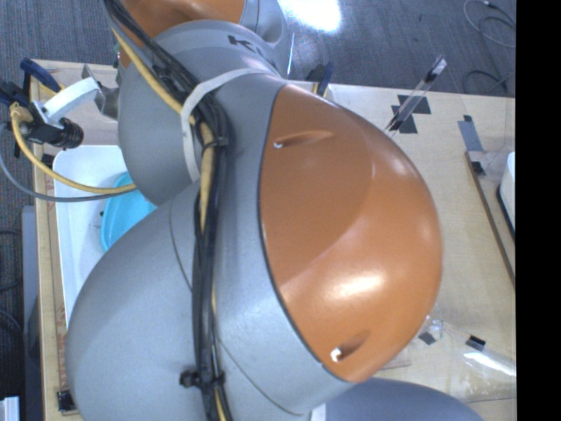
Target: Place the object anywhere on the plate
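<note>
Blue plate (121,213), a glossy sliver (mostly hidden), lying in the left white bin (79,200) behind the grey-and-orange arm (289,235). Position relative to the end effector: cannot tell.

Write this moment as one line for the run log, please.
arm: blocks most of the view | plate: blue, part visible in left bin | object: hidden | pincer: hidden | placement: cannot tell
</note>
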Motion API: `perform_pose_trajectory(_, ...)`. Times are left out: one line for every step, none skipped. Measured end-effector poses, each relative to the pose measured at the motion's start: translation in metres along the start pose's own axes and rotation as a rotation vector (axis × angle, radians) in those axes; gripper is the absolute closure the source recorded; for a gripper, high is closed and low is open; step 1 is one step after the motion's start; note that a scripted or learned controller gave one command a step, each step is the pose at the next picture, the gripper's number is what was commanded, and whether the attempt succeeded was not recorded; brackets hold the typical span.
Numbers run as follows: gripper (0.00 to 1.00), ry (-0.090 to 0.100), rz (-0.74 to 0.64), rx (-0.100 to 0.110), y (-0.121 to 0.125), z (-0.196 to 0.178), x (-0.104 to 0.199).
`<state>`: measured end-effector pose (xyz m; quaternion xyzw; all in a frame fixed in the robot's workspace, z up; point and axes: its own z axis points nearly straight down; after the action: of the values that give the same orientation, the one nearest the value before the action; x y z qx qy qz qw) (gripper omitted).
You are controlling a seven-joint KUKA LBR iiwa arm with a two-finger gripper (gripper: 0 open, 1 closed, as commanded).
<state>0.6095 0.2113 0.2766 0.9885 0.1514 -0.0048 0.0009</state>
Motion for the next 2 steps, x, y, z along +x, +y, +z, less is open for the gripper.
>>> perform_pose_trajectory(0.0, 0.0, 0.0, 0.0, 0.0, 0.0, 0.0)
perform_pose_trajectory(0.0, 0.0, 0.0, 0.0, 0.0, 0.0, 0.0)
